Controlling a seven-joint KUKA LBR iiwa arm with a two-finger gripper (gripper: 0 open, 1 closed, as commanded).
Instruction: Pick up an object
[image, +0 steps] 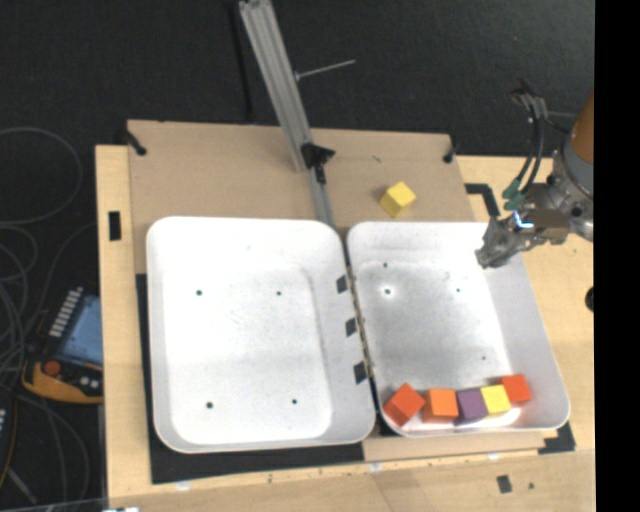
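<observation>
Two shallow white bins sit side by side on the bench: the left bin (170, 300) in the middle-left of the frame and the right bin (520, 300) in the middle-right, their inner rims touching along a line of small dark clips.

We see five small blocks lined up along the lower edge of the right bin, near the bottom right of the frame. From left to right they are a red-orange block (405, 403), an orange block (442, 403), a purple block (470, 405), a yellow block (496, 400) and a second red-orange block (516, 388). They stand just beside one another, most of them touching, and the leftmost one is turned at an angle to the row.

We also see a yellow cube (398, 198) lying outside the bins on the brown board above the right bin, in the upper middle of the frame, well apart from the row.

At the right edge of the frame the gripper (497, 246) hangs over the upper right corner of the right bin, with cables looping above its wrist. It is dark and small in this view, and we cannot tell how it is set. We see no block at its tip. It is well apart from the row of blocks and from the yellow cube.

A grey metal pole (285, 95) slants from the top of the frame down to the gap between the bins.
</observation>
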